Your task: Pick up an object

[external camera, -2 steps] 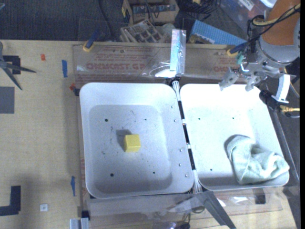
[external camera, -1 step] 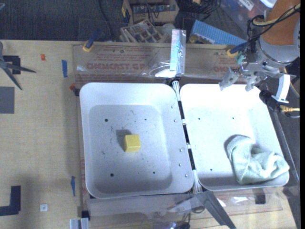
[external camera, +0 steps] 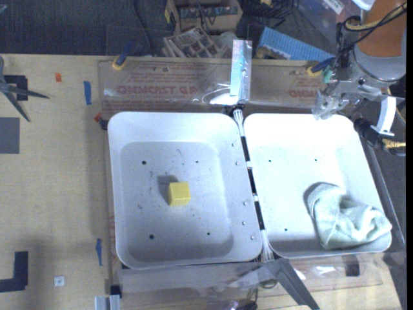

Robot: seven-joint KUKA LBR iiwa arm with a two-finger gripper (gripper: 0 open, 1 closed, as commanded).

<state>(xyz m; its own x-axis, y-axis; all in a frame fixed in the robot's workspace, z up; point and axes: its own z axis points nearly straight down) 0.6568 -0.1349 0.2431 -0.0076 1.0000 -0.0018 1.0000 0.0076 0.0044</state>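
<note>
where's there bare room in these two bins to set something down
Left bin: bare floor all around the yellow block at its middle. Right bin: its far and left floor is bare; the crumpled cloth crowds its near right corner.

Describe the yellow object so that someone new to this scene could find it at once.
Two shallow white bins sit side by side on the bench; look in the left bin. Near the middle of its floor lies a small yellow block, alone there. The right bin holds a crumpled whitish cloth instead.
</note>
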